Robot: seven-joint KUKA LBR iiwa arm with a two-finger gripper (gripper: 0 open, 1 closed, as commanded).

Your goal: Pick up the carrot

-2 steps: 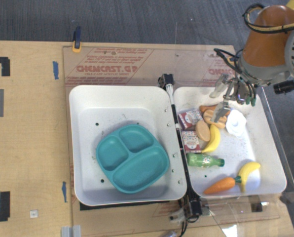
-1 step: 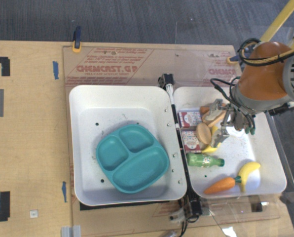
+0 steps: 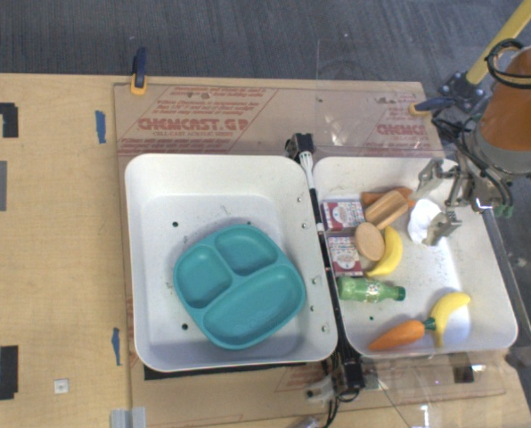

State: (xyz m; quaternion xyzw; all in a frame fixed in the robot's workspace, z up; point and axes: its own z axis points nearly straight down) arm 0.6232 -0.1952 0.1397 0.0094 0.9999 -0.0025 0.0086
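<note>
- We are looking down on a worktop (image 3: 52, 283) carrying two shallow white bins side by side, and we are taking the right bin (image 3: 493, 266) as our landmark.
- The carrot (image 3: 397, 334) is lying in the near part of the right bin, close to its front wall, orange body pointing toward the divider and green top toward a lemon (image 3: 450, 307) just beside it.
- A white, rounded object is sitting against the lemon; we cannot tell what it is.
- A green bottle (image 3: 370, 290) is lying on its side just behind the carrot, nearer the bin's middle.
- Further back in the right bin, a banana (image 3: 391, 252), a round tan piece (image 3: 370, 240), a bread-like roll (image 3: 387, 207) and two small printed cartons (image 3: 342, 213) are crowding together.
- The hand (image 3: 445, 205) is hovering over the back right part of the right bin, well apart from the carrot, with its fingers (image 3: 440, 228) spread apart and nothing between them.
- The arm's orange band (image 3: 513, 105) is showing beyond the right bin's back right corner.
- The left bin (image 3: 150, 239), touching the right bin along the divider, is holding a teal compartment plate (image 3: 239, 285).
</note>
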